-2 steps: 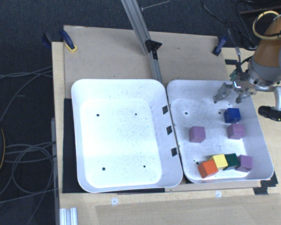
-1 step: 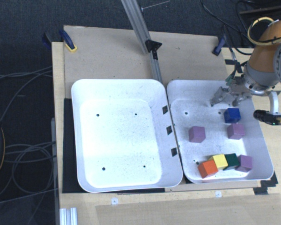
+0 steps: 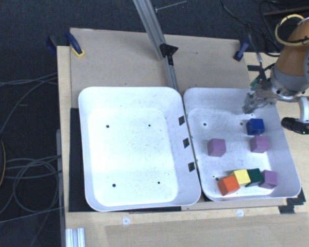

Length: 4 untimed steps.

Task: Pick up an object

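Hovering just above small blue cube in right white bin: grey two-finger gripper; finger state cannot tell; purple cubes below blue cube.

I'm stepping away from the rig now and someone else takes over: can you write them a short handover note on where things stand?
Pincer: low over the far part of the right bin, just behind the blue cube; nothing seen in its grip.
Right bin contents: blue cube, two purple cubes mid-bin, and along the near wall an orange cube, yellow cube, green cube and another purple cube.
Done: no object lifted.
Left: grasp and raise one; the blue cube is nearest.
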### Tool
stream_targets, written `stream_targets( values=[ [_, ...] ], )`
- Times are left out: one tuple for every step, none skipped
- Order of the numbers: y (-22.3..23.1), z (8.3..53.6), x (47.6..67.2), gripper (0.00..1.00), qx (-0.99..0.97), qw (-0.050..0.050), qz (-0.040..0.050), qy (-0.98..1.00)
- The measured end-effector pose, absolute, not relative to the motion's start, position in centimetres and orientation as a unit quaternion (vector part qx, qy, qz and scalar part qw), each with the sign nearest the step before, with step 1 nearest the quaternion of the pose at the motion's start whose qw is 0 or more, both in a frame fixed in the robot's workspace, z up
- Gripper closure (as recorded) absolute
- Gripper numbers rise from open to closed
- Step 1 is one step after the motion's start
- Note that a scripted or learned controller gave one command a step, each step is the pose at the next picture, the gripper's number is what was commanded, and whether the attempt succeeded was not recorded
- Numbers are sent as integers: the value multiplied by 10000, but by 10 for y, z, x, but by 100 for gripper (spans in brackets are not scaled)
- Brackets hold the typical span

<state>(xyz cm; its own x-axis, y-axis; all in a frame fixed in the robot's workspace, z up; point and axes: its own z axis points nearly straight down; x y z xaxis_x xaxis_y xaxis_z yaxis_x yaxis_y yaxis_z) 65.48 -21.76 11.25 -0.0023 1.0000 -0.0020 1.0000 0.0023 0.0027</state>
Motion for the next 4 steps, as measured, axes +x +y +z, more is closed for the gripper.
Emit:
stream_targets(
  values=[
    [-216, 157, 658, 100, 7066, 32, 18, 7076],
    [-216, 213, 660, 100, 7066, 40, 22, 7076],
    [-163, 207, 646, 100, 7053, -11, 3, 7089],
    [-118, 206, 634, 100, 7055, -15, 2, 7087]
  ],
)
